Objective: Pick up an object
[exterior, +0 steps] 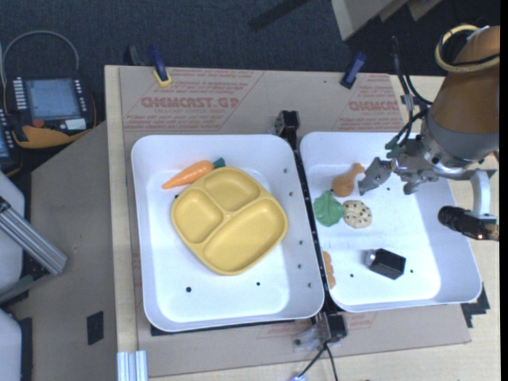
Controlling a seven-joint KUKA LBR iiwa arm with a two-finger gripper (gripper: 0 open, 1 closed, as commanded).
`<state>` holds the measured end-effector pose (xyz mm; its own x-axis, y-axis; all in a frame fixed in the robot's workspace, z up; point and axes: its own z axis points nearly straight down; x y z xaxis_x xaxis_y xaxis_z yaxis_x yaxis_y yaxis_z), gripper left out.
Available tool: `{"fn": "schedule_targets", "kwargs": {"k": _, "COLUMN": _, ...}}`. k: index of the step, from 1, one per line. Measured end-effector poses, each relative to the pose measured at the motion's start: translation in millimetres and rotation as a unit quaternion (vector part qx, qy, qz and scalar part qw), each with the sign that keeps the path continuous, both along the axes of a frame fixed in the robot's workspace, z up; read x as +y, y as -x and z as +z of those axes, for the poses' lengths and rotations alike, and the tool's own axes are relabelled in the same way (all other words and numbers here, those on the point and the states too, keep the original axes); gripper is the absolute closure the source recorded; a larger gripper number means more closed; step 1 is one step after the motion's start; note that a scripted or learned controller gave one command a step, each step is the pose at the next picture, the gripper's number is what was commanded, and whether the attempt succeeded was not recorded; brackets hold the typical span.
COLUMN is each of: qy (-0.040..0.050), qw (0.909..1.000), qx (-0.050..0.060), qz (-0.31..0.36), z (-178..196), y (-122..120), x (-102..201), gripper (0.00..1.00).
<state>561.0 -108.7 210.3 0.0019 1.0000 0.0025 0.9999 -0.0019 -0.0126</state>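
My gripper (394, 179) hangs over the upper part of the right bin (444, 280), its two fingers spread open with nothing between them. Just left of it lies a tan drumstick-shaped toy (346, 179). Below that sit a green leafy piece (327, 209) and a speckled cookie (357, 213), side by side. A small black block (386, 263) lies toward the bin's front. An orange piece (327, 268) rests against the bin's left wall.
The left bin (159, 292) holds a yellow divided plate (230, 219) with a toy carrot (188, 174) at its upper left. A black clamp (286, 123) sits at the back between the bins. The arm's wrist (468, 109) rises at the right.
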Motion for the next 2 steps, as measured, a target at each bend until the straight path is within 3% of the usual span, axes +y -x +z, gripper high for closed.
{"fn": "schedule_targets", "kwargs": {"k": 1, "qy": 0.0007, "qw": 1.0000, "qx": -0.005, "qz": 0.001, "z": 5.1, "y": -2.5, "x": 0.1, "gripper": 0.00}}
{"fn": "schedule_targets", "kwargs": {"k": 2, "qy": 0.0002, "qw": 1.0000, "qx": -0.002, "qz": 0.000, "z": -52.9, "y": 6.8, "x": -4.6, "gripper": 0.00}}
